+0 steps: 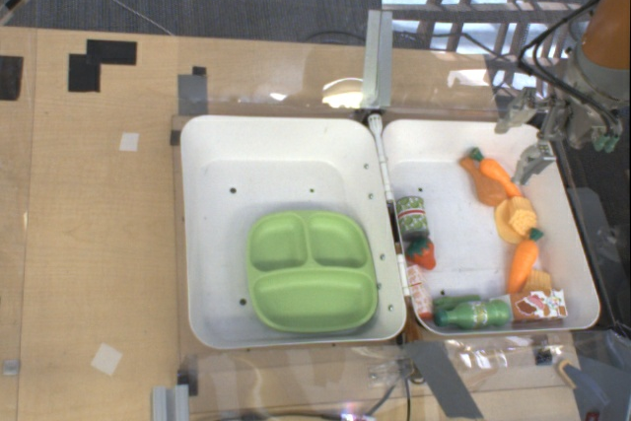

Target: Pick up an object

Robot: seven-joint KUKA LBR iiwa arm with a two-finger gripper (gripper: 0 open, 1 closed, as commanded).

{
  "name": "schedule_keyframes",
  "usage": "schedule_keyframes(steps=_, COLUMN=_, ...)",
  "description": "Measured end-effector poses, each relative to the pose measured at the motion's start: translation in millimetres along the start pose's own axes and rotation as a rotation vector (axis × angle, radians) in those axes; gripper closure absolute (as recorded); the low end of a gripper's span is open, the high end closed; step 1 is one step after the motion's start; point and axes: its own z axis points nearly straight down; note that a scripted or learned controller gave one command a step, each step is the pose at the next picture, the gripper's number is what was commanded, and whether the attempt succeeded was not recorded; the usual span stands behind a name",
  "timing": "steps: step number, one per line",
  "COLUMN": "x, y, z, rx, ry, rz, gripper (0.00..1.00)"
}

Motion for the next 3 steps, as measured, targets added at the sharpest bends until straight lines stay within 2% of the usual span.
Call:
schedule_keyframes(steps=1, x=-30, y=-1, z=138, rx=0.001, ry=0.005, rz=-0.04, gripper=0.0)
schedule_keyframes(steps=2, x=-12, y=16, z=139, rx=-0.001, ry=0.0, rz=0.019, gripper=0.0)
schedule_keyframes(steps=3, x=-17, y=17, z=123, rx=0.002, ry=-0.016, rz=0.012, gripper=1.0)
